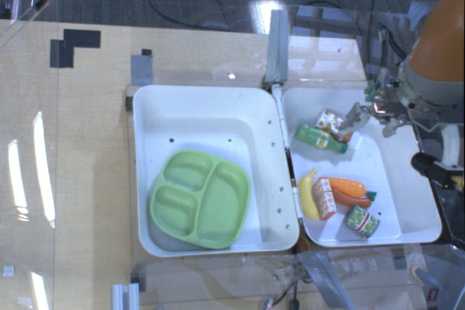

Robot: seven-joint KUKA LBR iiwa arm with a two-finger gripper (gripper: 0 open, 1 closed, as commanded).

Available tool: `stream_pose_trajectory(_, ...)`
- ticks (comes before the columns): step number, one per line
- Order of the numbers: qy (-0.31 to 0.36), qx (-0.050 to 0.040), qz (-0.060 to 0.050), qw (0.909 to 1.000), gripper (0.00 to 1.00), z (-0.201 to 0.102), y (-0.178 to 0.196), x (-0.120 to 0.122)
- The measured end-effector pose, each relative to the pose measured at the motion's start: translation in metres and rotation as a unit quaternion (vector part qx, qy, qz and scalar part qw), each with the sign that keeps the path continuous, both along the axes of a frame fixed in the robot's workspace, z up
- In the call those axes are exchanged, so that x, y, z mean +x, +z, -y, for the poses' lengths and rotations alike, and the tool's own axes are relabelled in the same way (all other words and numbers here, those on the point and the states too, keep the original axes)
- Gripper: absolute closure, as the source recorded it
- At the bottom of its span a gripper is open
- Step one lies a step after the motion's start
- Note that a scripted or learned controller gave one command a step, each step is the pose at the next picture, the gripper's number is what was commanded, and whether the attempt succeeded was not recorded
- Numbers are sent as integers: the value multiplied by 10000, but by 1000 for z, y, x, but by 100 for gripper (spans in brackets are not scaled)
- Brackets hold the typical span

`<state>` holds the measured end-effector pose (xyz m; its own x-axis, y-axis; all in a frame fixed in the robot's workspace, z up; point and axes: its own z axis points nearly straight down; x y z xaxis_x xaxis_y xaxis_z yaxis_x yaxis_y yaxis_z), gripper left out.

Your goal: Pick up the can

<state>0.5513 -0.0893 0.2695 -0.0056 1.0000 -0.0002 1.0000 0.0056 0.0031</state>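
The can point(362, 221), small and green with a red label, lies on its side near the front of the right bin point(407, 178). My gripper point(372, 121) hangs over the back part of that bin, well behind the can and apart from it. Its two grey fingers point(354, 115) stand spread with nothing between them, so it is open. The left finger is close to a small printed packet point(330, 121).
A green bottle point(320, 138) lies beside the packet. Just left of the can sit a banana point(308, 194), a red-and-white carton point(324, 198) and an orange carrot point(347, 187). The left bin point(211, 109) holds a green divided tray point(200, 198).
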Motion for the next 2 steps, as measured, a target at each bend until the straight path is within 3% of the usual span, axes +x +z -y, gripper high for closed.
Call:
stream_pose_trajectory(1, -563, 2, 5, 9984, 0, 30, -59, 53)
stream_pose_trajectory(2, -526, 1, 106, 9986, 0, 20, -147, 70)
